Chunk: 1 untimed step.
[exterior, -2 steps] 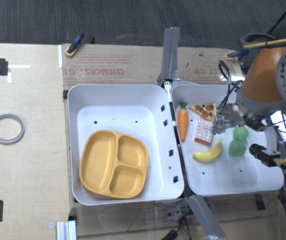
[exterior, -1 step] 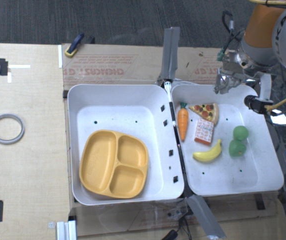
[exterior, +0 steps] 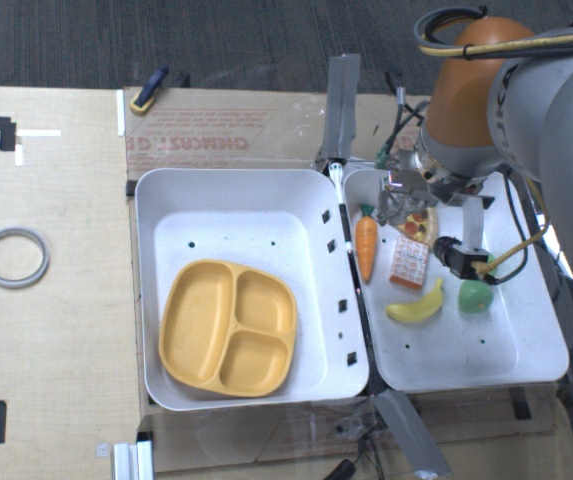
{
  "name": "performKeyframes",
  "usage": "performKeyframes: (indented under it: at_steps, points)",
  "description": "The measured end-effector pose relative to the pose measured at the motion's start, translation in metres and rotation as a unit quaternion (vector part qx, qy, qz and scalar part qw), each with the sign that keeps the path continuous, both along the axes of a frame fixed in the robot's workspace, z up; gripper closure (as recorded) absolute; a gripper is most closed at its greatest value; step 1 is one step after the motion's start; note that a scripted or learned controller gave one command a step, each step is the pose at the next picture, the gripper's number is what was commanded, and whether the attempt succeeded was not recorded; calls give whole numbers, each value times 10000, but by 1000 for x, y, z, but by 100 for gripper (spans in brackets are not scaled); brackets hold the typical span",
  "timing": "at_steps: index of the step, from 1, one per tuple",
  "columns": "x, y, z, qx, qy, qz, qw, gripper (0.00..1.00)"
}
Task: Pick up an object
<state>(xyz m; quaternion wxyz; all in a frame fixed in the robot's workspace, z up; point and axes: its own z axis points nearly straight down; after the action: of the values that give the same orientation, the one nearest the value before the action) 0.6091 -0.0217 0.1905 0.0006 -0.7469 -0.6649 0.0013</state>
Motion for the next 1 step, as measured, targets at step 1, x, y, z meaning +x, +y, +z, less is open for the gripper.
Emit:
performKeyframes:
  at_steps: [1]
  points:
    - [-15,-14,148,-11,-2,-1230,9924,100]
